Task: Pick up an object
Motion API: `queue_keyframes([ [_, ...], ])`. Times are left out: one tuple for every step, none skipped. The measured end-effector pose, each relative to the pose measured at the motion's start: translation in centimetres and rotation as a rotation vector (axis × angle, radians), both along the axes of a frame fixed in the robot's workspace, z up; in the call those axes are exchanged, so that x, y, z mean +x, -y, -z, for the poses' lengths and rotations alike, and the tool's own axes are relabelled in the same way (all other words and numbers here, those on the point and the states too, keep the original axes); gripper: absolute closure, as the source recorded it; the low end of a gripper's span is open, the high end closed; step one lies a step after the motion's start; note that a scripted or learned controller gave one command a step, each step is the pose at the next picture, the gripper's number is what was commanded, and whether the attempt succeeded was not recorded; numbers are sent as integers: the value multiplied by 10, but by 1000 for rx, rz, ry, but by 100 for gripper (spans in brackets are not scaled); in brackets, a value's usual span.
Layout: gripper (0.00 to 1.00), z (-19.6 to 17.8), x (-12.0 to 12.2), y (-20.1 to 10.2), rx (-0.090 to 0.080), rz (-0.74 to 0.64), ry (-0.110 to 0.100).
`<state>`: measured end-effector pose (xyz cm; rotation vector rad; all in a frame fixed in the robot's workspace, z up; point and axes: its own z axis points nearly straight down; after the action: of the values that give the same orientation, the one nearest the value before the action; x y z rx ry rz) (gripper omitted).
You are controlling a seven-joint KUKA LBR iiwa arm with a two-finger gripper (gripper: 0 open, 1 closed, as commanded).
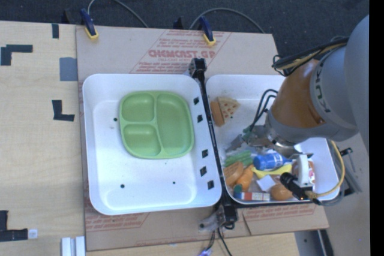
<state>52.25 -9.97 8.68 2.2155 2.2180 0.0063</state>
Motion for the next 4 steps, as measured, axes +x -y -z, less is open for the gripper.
queue_keyframes([
  [0, 0, 18, 64, -1, 1, -2],
  [0, -51, 95, 16, 2, -1, -6],
  [0, -98, 120, -45, 2, -2, -7],
  [0, -97, 111, -48, 1, 1, -9],
])
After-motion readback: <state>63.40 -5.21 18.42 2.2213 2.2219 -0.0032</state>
